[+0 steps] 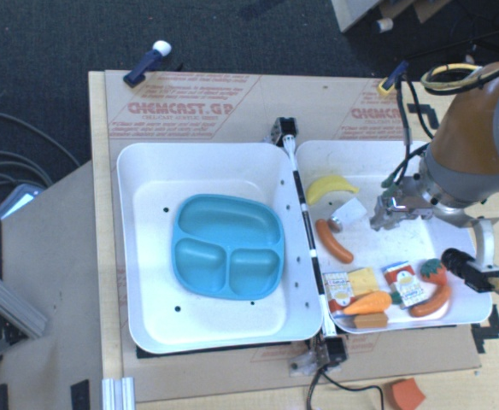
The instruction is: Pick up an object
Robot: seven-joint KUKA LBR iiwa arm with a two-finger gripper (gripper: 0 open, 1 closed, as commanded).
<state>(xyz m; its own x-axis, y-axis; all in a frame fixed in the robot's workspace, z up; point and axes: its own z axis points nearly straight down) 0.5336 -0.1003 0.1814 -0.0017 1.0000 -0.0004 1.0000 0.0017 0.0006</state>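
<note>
- A bench [232,101] of pale board printed in red lettering carries two shallow white bins side by side.
- The left bin [147,178] holds a blue tray [228,246] with three compartments, lying flat near the bin's middle.
- The right bin [361,154] holds a scatter of toy food, and the arm [476,135] (grey, with an orange band) reaches in over it from the right.
- The gripper [384,216] hangs low over the middle of the right bin, near a small white piece [347,213]; whether its fingers are parted or closed cannot be told from this angle, and nothing is seen between them.
- A banana [330,187] lies near the divider, towards the bin's far side, just beyond the white piece.
- A red sausage [334,240] lies at a slant just beside the divider, below the banana.
- A second sausage [431,301] curves along the near right corner, touching a red-and-white packet [405,284].
- A carrot [367,303] rests at the near edge, with a brown stick [370,320] just below it.
- A yellow cheese square [363,280] sits just above the carrot, beside another small packet [338,289].
- A blue-and-white clamp [147,63] rests at the bench's far left corner.
</note>
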